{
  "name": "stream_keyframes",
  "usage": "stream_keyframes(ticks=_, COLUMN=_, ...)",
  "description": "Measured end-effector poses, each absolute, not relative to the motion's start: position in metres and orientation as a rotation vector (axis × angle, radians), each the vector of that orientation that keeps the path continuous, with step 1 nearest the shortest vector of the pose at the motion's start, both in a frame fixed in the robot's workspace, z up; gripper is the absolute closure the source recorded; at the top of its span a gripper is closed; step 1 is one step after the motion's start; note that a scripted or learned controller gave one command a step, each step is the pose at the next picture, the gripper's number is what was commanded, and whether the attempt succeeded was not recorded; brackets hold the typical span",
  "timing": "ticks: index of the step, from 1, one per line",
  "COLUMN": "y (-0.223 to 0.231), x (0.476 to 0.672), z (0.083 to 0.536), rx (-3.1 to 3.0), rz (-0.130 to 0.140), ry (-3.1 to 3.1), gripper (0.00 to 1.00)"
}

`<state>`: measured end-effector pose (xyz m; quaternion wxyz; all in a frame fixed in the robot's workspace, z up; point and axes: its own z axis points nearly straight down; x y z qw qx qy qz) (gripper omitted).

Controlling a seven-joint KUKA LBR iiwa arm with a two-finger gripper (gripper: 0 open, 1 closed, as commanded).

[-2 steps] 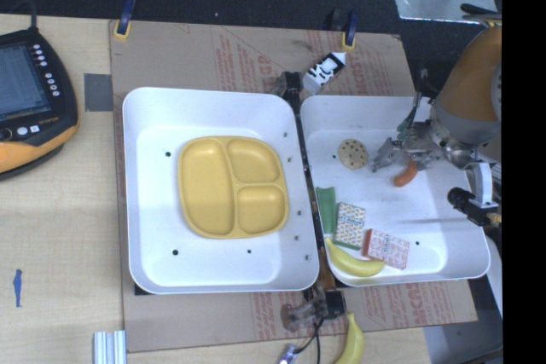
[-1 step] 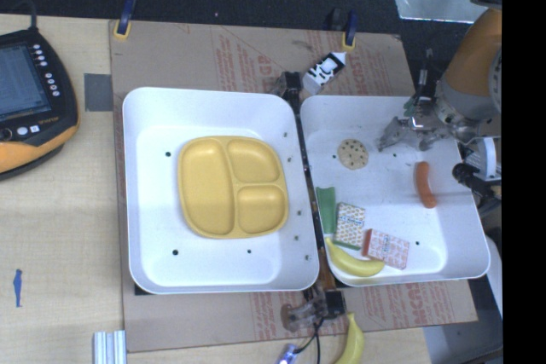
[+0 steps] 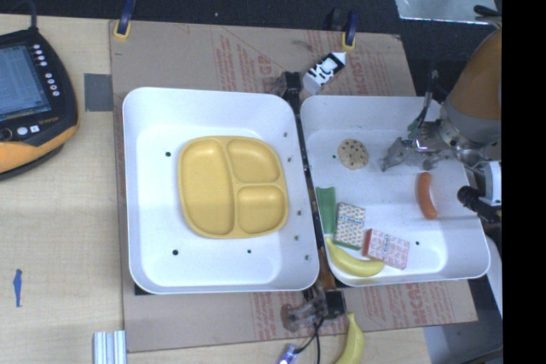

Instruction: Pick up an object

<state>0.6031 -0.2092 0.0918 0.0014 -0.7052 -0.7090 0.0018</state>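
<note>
The grey two-finger gripper (image 3: 399, 156) is hovering with its fingers spread wide and holding nothing in the right shallow white bin (image 3: 444, 264), between a round speckled cookie (image 3: 352, 153) and an orange-red sausage (image 3: 426, 195).

Colours across the two bins

A yellow divided tray (image 3: 232, 185) is sitting in the white left bin (image 3: 149, 256). In the white right bin (image 3: 452, 260), a tan speckled cookie (image 3: 352, 153), an orange-red sausage (image 3: 426, 195), a yellow banana (image 3: 351, 262), a green-patterned packet (image 3: 349, 224) and a red-and-white patterned packet (image 3: 387, 248) are showing; the arm (image 3: 478, 85) at the frame's right is showing orange.
</note>
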Motion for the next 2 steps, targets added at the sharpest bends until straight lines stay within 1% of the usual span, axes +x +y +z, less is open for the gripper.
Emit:
stream_keyframes(ticks=1, y=-0.212, x=0.564, z=0.100, rx=-2.212, rz=0.006, ry=-2.226, gripper=0.00)
stream_keyframes(ticks=2, y=-0.212, x=0.526, z=0.091, rx=-2.212, rz=0.006, ry=-2.226, gripper=0.00)
